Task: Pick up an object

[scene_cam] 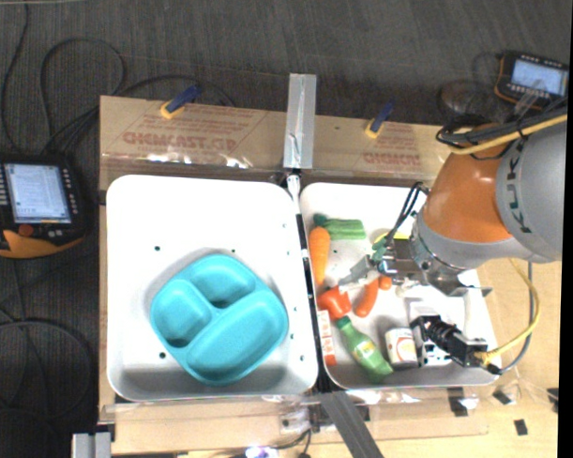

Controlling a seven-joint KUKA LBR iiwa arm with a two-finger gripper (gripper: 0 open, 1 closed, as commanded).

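Note:
The right bin [400,195] holds several small items. A long orange carrot [318,253] lies along its left wall, with a green block [343,228] beside the carrot's top end. Lower down sit a red-orange piece [335,302], a small orange carrot-like piece [367,297] and a green bottle [365,350]. A small white and red container [402,347] rests near the front. My gripper [379,267] hangs low over the bin's middle, just above the small orange piece. Whether it touches that piece I cannot tell.
The left bin [126,265] holds a blue divided plate [220,315]. A metal divider [300,130] stands at the back between the bins. The arm's orange band [466,206] and a black fitting [444,338] cover the right bin's right side. A control pendant [29,200] lies at the far left.

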